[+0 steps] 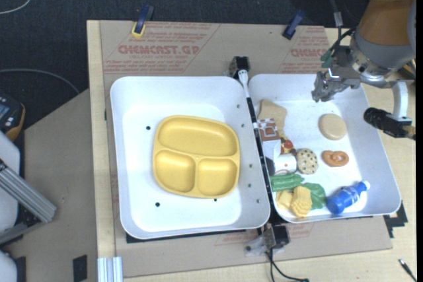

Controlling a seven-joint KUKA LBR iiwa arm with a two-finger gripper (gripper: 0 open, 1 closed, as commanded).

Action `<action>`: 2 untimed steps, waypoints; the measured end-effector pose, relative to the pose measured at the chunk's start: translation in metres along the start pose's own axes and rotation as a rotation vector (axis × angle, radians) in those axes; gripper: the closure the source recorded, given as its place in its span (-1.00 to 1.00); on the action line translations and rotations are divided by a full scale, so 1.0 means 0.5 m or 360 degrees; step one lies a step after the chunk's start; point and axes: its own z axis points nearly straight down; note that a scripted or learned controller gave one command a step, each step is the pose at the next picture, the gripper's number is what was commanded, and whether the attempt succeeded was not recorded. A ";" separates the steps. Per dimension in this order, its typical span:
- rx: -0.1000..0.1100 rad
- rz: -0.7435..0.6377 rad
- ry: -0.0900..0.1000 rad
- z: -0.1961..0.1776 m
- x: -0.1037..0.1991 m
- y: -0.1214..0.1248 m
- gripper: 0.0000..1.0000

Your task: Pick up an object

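The table carries two white bins side by side; the left bin holds a yellow divided plate; the right bin holds small toy foods, among them a blue bottle, a beige bun, a pretzel and a cookie; the pincer hangs over the right bin's far edge, above the bun; whether it is apart or together I cannot tell.

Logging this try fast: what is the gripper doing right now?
Gripper: over the right bin's far end, nothing visibly held; open or shut cannot be told.
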 end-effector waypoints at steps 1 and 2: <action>0.0011 -0.0005 0.0006 -0.020 0.084 -0.063 1.00; 0.0013 -0.0004 0.0006 -0.031 0.165 -0.138 1.00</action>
